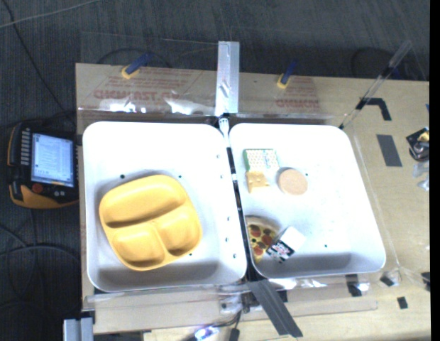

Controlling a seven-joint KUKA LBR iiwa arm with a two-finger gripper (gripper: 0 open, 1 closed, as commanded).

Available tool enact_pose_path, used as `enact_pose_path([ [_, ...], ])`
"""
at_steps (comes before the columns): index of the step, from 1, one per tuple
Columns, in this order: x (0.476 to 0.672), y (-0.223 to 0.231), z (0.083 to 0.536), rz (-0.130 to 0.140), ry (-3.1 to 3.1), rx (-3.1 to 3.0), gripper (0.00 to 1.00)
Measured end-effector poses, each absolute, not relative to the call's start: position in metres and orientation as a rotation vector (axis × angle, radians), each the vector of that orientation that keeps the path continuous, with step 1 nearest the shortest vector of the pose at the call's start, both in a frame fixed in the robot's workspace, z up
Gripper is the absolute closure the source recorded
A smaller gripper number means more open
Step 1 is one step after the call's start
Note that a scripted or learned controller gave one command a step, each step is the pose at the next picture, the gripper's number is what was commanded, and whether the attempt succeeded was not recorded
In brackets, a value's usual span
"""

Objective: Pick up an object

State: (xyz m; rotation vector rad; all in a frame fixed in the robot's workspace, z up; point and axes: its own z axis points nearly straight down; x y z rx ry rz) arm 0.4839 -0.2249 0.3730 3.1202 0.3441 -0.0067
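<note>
Not possible to tell how wide the gripper stands or holding what. In the left shallow white bin (135,144), a yellow plastic tray with three compartments (150,221). In the right shallow white bin (337,212), near the middle wall: a pale green square packet (261,159), touching a small yellow block (257,181) below; just beside, a round tan disc (293,182). Near the front wall, a flat pizza-printed piece (258,236) touching a small white-and-black packet (284,245).

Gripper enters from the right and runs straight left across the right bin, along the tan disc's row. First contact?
Probably the tan disc, with bare bin floor before it. If it travels too low, it would meet the right bin at its outer wall first. The picture doesn't settle height.
</note>
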Motion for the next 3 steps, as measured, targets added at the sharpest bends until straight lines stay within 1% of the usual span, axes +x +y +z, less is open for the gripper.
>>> enact_pose_path([
  [1,0.484,-0.170,0.267,-0.010,0.321,3.127,1.00],
  [2,0.485,-0.223,0.121,-0.011,0.317,3.129,1.00],
  [3,0.484,-0.224,0.320,-0.008,0.486,3.102,1.00],
])
